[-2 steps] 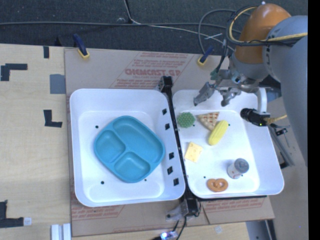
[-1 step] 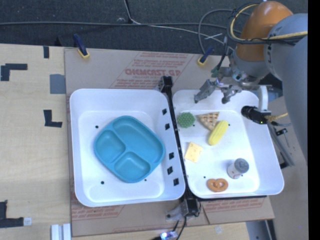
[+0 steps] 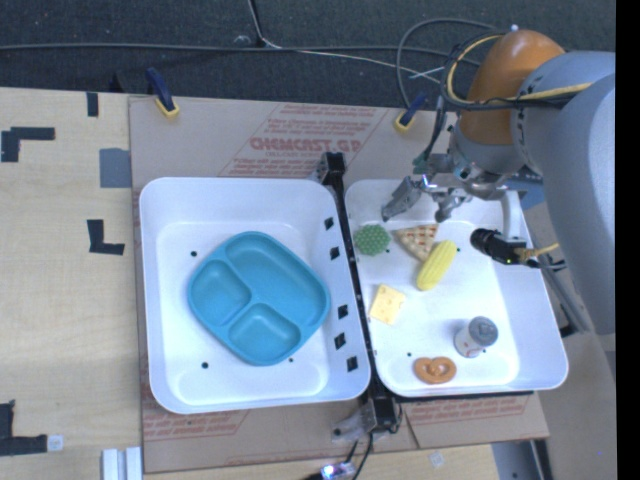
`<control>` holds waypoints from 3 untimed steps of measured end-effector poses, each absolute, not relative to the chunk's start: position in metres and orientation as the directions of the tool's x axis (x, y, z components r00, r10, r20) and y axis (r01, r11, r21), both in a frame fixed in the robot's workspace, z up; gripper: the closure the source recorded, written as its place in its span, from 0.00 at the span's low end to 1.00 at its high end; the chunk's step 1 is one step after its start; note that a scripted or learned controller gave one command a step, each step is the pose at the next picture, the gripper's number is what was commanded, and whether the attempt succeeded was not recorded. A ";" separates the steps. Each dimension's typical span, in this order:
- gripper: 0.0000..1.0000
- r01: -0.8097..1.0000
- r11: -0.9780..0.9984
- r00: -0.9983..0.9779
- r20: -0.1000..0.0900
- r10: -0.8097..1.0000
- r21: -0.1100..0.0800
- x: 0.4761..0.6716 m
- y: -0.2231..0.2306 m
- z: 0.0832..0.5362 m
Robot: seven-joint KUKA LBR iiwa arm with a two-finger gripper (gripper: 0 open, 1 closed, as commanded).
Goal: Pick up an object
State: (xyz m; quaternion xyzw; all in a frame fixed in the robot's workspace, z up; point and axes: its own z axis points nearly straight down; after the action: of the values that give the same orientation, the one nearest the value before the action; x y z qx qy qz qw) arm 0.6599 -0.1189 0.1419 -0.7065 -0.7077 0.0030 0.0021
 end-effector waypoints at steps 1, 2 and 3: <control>0.00 1.000 0.002 -0.002 -0.005 1.000 0.005 0.662 -0.120 0.095; 1.00 1.000 0.004 -0.004 -0.007 1.000 0.009 0.664 -0.120 0.107; 1.00 1.000 0.002 -0.002 0.000 1.000 0.003 0.660 -0.123 0.168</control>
State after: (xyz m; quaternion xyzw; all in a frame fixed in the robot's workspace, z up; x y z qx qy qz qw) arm 0.6595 -0.1226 0.1678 -0.7065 -0.7077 -0.0008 -0.0010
